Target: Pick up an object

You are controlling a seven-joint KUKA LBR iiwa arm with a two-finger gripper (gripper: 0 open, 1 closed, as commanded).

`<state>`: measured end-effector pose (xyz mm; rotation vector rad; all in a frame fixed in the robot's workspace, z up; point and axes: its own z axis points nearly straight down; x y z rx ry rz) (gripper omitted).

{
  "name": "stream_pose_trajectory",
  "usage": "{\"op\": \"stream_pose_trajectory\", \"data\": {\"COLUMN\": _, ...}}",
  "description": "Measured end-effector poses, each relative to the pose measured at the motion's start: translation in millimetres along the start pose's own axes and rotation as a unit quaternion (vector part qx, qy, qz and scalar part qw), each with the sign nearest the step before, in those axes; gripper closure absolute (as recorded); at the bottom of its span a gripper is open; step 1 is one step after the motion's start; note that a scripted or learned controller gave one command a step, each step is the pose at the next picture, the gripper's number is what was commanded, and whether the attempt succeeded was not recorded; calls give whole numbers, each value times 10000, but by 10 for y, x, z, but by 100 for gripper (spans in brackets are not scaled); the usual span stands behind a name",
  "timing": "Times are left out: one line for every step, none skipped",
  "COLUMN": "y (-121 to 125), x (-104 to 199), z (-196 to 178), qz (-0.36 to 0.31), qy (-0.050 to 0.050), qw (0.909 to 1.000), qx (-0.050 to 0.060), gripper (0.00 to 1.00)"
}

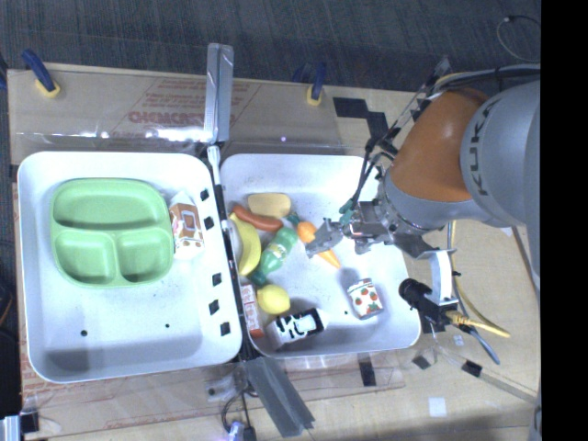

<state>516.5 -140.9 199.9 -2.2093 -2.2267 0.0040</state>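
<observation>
While my pincer [323, 237] hangs low in the right bin [386, 333], I cannot tell its opening. The orange carrot [309, 233] lies against its tips, just right of the green bottle [276, 251].

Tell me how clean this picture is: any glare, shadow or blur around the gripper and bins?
Camera view: even overhead light, soft glare on both white bins; a dim shadow in the right bin's lower corner by the black and white pack; the gripper near the carrot is small and slightly soft; the green tray reads sharply.
</observation>
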Motion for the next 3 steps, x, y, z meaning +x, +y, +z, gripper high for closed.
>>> {"op": "stream_pose_trajectory", "data": {"y": 487, "x": -330, "z": 1083, "qz": 304, "qy": -8, "qw": 9995, "qx": -15, "gripper": 0}}
{"op": "stream_pose_trajectory", "data": {"y": 487, "x": -329, "z": 992, "qz": 291, "qy": -6, "qw": 9996, "qx": -5, "gripper": 100}}
{"op": "stream_pose_trajectory", "data": {"y": 521, "x": -72, "z": -197, "qz": 572, "qy": -2, "qw": 9984, "qx": -12, "gripper": 100}}
